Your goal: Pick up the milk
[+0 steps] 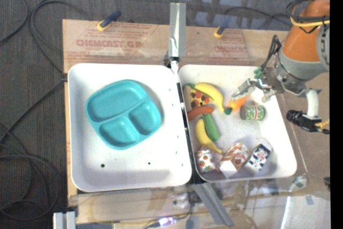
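Note:
The milk [259,157] is a small carton with black and white cow patches. It lies tilted in the front right corner of the right bin [284,131]. My gripper [252,91] hovers over the back right of that bin, well behind the milk, above an orange carrot [237,103] and a green-labelled can [252,112]. It is open and holds nothing.
A brown carton [235,155] and a red-patterned carton [204,160] lie left of the milk. Bananas [210,95], a pizza slice [197,98], a sausage [199,111] and a green vegetable [211,127] crowd the bin's left side. The left bin [80,169] holds a teal divided plate [124,113].

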`<state>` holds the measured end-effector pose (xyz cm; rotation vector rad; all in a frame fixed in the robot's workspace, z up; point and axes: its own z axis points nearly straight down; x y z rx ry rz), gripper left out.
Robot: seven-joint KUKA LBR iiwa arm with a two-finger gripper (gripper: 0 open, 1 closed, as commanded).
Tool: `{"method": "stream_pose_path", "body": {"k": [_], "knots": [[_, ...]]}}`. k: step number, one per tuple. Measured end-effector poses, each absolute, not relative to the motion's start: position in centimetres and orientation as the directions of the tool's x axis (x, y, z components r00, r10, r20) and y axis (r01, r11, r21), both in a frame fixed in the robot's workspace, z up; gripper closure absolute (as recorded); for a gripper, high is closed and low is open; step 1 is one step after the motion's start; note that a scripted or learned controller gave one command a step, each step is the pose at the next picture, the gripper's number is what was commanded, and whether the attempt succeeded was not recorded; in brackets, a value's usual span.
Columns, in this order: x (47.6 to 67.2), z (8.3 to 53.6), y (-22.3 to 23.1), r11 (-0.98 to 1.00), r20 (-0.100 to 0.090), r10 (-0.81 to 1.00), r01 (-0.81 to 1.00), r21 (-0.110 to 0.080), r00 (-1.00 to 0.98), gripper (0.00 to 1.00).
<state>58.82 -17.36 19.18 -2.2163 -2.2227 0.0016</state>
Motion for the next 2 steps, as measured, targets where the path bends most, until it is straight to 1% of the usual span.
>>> {"method": "stream_pose_path", "body": {"k": [1, 2], "knots": [[53.03, 9.39, -17.44, 0.092, 0.001, 0.996, 0.996, -0.002, -0.092, 0.00], [53.05, 10.31, -17.46, 0.092, 0.001, 0.996, 0.996, -0.003, -0.092, 1.00]]}}
